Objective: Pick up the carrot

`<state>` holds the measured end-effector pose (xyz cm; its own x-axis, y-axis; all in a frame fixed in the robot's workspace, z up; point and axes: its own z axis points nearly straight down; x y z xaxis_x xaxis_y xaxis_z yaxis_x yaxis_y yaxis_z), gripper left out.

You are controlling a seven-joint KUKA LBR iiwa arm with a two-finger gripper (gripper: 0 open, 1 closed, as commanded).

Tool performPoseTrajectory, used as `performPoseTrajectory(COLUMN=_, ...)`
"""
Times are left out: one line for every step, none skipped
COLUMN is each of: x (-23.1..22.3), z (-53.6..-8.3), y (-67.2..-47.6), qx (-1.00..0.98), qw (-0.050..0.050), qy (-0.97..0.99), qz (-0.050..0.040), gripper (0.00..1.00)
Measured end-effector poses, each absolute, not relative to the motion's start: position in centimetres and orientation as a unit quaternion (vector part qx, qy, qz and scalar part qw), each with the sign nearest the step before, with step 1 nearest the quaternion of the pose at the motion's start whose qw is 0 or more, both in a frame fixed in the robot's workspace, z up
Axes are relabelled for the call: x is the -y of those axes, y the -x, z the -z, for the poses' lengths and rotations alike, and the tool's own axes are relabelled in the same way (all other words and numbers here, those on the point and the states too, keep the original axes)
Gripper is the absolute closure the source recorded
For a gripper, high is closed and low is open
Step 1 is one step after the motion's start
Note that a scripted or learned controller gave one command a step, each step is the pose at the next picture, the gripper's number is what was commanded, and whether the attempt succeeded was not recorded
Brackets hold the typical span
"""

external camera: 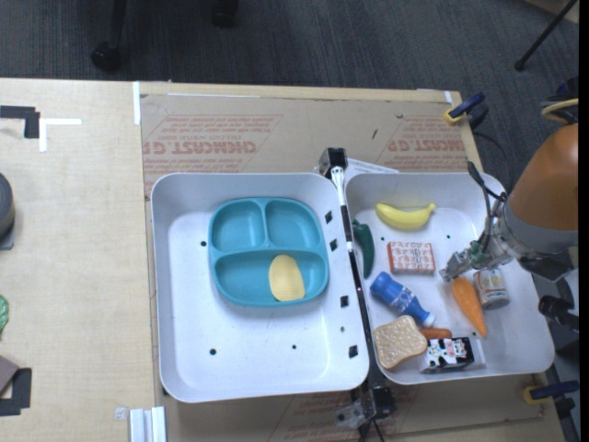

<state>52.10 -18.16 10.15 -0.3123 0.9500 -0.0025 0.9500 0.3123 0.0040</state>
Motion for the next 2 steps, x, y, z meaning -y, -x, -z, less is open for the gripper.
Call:
performPoseTrajectory(x=16.3, z=-9.2, y=-47.9, qx=-0.927, qw=0.001, qy=-0.375, qz=-0.0004, gripper=1.00)
performPoseTrajectory(x=11.1, z=-15.1, y=-48.7, qx=-0.919, qw=0.002, qy=-0.394, qz=-0.0005, gripper=1.00)
